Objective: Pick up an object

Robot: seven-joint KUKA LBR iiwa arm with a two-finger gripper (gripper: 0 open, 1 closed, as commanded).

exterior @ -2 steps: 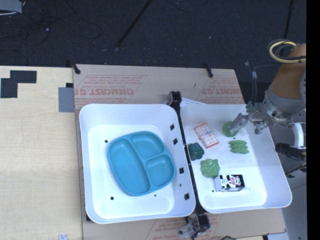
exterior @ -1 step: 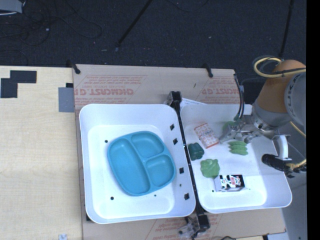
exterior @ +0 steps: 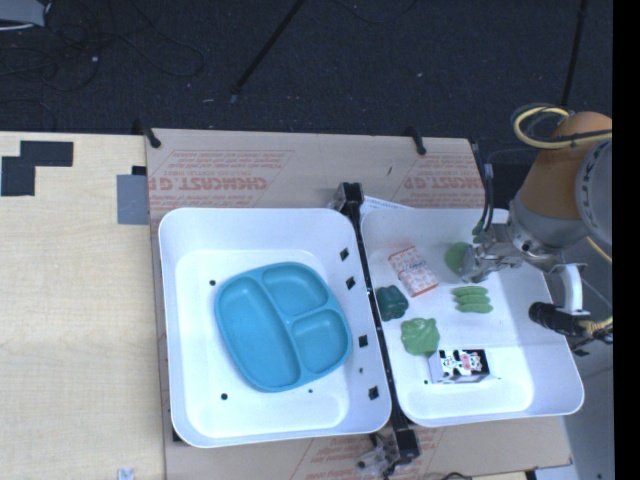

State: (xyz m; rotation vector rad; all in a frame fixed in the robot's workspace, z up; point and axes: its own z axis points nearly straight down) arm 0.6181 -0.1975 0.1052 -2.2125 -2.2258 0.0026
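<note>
Grey hand point(exterior: 478, 265) beside green toy point(exterior: 458, 258)

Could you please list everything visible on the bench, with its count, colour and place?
Shallow white plastic bins: two, side by side on brown cardboard.
Divided blue plastic tray: one, left bin.
Pink-and-white packet: one, right bin, upper middle.
Dark green block: one, right bin, by the divider.
Green leafy toy: one, below the block.
Green pea pod: one, right of centre.
Round green item: one, beside the gripper.
Black-and-white card: one, right bin, front.
Gripper: one, grey, over the right bin.
</note>
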